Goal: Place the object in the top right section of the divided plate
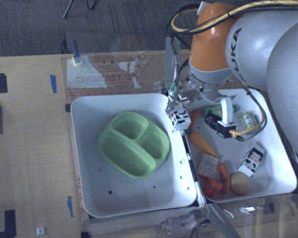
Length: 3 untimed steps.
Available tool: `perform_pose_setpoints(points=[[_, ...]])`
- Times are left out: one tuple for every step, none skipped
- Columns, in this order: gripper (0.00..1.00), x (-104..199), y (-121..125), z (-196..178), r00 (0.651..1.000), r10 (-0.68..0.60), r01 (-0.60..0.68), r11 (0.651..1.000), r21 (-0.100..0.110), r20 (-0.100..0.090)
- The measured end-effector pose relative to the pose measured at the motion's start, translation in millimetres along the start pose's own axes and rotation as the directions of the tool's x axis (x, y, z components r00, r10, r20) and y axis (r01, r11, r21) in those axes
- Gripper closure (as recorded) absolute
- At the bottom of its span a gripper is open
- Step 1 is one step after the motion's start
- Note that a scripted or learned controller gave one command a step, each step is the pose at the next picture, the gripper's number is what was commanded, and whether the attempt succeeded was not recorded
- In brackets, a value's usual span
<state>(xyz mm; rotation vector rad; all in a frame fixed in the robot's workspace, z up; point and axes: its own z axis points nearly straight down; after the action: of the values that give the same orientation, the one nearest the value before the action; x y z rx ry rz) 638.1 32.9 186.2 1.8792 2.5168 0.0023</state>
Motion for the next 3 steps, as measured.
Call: perform_pose_setpoints(points=[[1.00,44.6,43.3,0.9,1.000,-0.014,0.014,1.000,-0.002,0.002],[1.00,-37.5,-27.2,-47.5,1.000,0.013,-0.013,1.000,0.002,0.001],[0.00,-37.4,-27.2,-47.5,1.000,0.013,-0.013,1.000,0.002,0.000]])
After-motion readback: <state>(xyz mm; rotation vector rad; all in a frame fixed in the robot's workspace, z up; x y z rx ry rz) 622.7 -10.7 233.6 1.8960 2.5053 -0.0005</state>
